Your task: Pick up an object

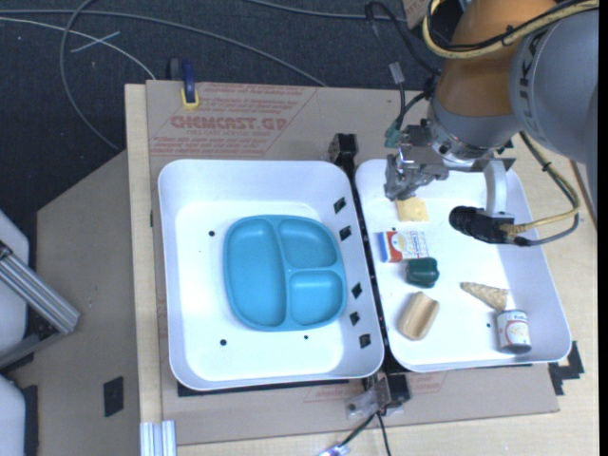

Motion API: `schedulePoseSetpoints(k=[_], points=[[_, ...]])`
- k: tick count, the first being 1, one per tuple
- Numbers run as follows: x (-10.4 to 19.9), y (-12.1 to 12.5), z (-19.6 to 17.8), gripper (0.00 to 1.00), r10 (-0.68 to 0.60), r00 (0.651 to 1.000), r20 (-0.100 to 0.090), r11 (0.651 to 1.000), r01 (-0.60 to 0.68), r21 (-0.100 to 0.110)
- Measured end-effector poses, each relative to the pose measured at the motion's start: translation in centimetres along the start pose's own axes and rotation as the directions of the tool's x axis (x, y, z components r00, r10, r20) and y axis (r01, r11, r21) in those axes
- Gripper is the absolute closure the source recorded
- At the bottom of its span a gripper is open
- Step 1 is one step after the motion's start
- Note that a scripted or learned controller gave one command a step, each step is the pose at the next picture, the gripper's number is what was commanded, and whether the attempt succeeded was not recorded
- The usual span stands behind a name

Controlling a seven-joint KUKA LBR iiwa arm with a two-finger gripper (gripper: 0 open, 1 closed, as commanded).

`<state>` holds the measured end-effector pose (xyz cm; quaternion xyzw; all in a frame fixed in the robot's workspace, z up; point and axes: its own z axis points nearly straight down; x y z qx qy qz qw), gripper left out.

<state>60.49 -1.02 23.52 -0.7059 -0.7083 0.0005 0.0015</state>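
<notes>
**Bench check: both bins**

In left bin [190, 217]: blue divided plate [285, 272]. In right bin [456, 348]: pale yellow block [412, 209], printed carton [403, 246], green lump [422, 273], tan cylinder [417, 315], beige wedge [485, 294], small can [514, 331]. Gripper [407, 180] just over yellow block, far end.

bins [190, 207] 2 | blue plate [283, 272] 1 | yellow block [412, 209] 1 | packet [404, 246] 1 | green lump [422, 273] 1 | tan cylinder [417, 315] 1 | cone [484, 294] 1 | can [514, 331] 1
</notes>
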Motion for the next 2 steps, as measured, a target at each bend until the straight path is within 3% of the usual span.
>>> schedulePoseSetpoints(k=[2], points=[[10.3, 2.9, 1.6, 1.0, -0.001, 1.0, 0.001, 1.0, 0.001, -0.005]])
